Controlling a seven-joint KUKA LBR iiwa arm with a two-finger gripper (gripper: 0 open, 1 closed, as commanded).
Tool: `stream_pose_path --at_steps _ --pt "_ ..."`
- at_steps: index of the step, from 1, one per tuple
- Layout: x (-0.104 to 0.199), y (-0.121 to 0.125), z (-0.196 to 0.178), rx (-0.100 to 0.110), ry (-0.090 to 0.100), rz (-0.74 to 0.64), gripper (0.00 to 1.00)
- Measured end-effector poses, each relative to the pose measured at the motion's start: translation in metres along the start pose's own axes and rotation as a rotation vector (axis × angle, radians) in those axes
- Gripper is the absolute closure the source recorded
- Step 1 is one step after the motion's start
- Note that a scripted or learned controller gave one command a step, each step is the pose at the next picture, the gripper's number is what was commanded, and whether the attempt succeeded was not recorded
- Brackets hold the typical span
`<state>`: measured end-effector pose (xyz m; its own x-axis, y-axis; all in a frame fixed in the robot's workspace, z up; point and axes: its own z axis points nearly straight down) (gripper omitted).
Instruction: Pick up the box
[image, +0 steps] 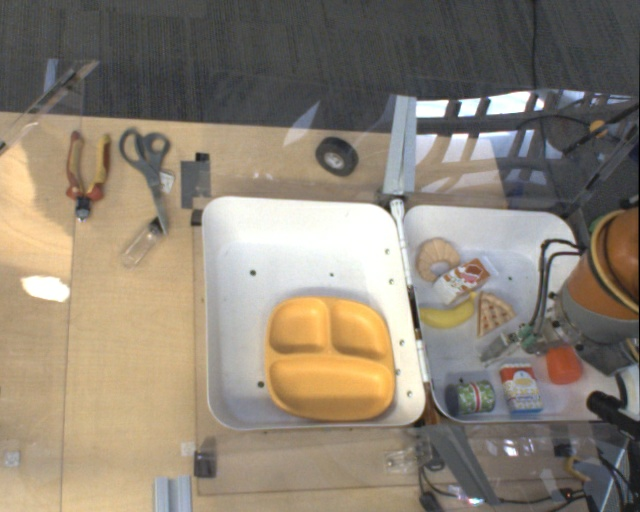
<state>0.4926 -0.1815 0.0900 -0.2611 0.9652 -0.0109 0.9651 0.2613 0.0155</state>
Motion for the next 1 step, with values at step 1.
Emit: stream_pose_path --at_steps 1 --pt "-0.0013 -0.0005 0.0 0.0 0.001 -0.051 0.0"
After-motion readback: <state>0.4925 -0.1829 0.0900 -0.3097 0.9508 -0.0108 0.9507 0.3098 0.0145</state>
